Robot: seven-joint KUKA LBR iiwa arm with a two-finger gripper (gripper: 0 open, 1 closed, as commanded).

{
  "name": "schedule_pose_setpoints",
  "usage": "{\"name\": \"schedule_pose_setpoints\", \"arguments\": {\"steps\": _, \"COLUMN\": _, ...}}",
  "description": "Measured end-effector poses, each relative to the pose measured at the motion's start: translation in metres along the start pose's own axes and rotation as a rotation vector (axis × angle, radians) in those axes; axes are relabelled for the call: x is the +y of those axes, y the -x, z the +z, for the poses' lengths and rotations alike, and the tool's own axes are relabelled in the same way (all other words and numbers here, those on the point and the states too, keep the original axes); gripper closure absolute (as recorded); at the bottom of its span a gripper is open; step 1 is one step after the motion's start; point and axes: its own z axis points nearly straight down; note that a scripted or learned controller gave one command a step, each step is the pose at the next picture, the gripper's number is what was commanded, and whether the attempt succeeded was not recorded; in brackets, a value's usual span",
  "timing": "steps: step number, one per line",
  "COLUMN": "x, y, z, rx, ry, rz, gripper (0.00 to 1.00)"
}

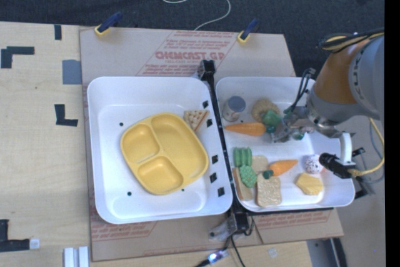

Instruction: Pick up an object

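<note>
My gripper [282, 132] hangs low over the middle of the right bin [284, 206], the grey arm with its orange band reaching in from the right. It sits just right of an orange carrot [245, 129] and below a green toy piece [271, 117] that lies on a tan round item [262, 107]. A small grey can [235, 105] stands at the bin's upper left. Lower down lie a green ridged piece [244, 166], a second carrot [284, 167], a slice of bread [269, 191], a yellow chunk [309, 184] and a white speckled ball [312, 164].
The left bin [106, 197] holds a yellow divided tray [164, 152] and a waffle-like cracker [195, 117] at its upper right. A black divider [216, 134] runs between the bins. Cables trail by the arm on the right.
</note>
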Motion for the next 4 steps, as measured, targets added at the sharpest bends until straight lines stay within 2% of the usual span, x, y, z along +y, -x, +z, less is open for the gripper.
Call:
{"name": "schedule_pose_setpoints", "arguments": {"steps": 2, "x": -0.005, "y": 0.0, "z": -0.122, "rx": 0.0, "ry": 0.004, "rz": 0.001, "gripper": 1.0}}
{"name": "schedule_pose_setpoints", "arguments": {"steps": 3, "x": -0.005, "y": -0.001, "z": -0.129, "rx": 0.003, "ry": -0.001, "rz": 0.002, "gripper": 1.0}}
{"name": "schedule_pose_setpoints", "arguments": {"steps": 4, "x": -0.018, "y": -0.058, "z": -0.119, "rx": 0.004, "ry": -0.005, "rz": -0.003, "gripper": 1.0}}
